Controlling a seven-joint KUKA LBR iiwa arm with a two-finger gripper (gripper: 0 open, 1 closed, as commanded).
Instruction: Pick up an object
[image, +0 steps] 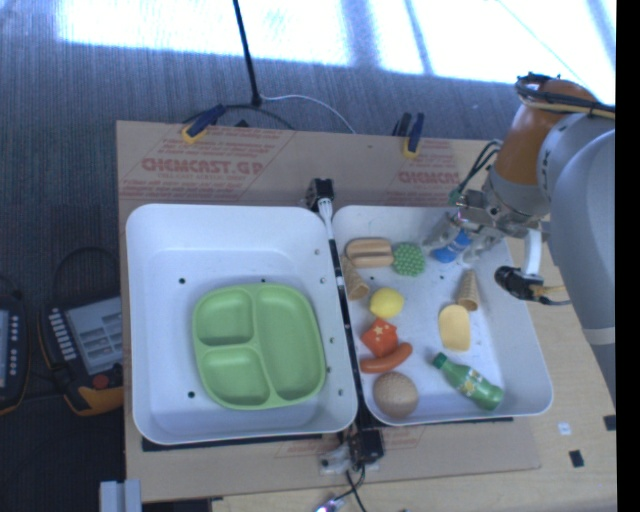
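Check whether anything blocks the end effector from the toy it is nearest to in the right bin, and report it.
Nothing visible does. The end effector hangs at the far right corner of the right bin, right at a small blue object. The green ball lies beside it to the left, apart, not between them.

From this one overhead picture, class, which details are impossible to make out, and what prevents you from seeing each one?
- Gripper, camera view: its fingers blur together against a small blue object; open or shut cannot be told.
- Blue object: too small and partly covered by the gripper to identify.
- Green bottle: label too small to read.
- Arm: cut off by the right edge.
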